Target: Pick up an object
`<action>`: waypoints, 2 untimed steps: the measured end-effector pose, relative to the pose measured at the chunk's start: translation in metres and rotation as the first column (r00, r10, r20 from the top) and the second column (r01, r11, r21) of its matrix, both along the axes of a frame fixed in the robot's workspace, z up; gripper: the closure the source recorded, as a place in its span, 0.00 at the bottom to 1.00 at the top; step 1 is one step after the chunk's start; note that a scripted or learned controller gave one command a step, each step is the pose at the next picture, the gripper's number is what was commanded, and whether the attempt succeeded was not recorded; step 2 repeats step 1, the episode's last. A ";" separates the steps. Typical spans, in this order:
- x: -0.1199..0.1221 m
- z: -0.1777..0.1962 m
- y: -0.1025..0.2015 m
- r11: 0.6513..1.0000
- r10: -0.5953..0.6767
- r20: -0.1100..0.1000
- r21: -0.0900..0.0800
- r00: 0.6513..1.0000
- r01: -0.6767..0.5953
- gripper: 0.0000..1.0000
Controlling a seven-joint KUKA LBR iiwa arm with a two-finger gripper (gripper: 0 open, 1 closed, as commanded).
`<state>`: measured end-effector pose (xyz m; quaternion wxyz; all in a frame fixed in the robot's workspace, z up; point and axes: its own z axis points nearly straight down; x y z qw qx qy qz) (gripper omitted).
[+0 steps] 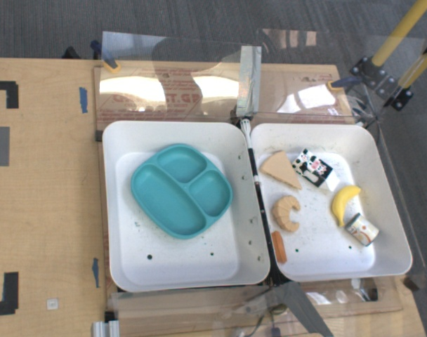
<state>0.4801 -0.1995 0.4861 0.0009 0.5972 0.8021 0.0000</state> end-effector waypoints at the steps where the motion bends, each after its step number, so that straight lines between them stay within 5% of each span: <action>1: 0.000 -0.001 -0.024 0.904 -0.427 0.002 -0.001 0.904 0.427 1.00; 2: 0.000 -0.001 -0.024 0.904 -0.427 0.002 -0.001 0.904 0.427 1.00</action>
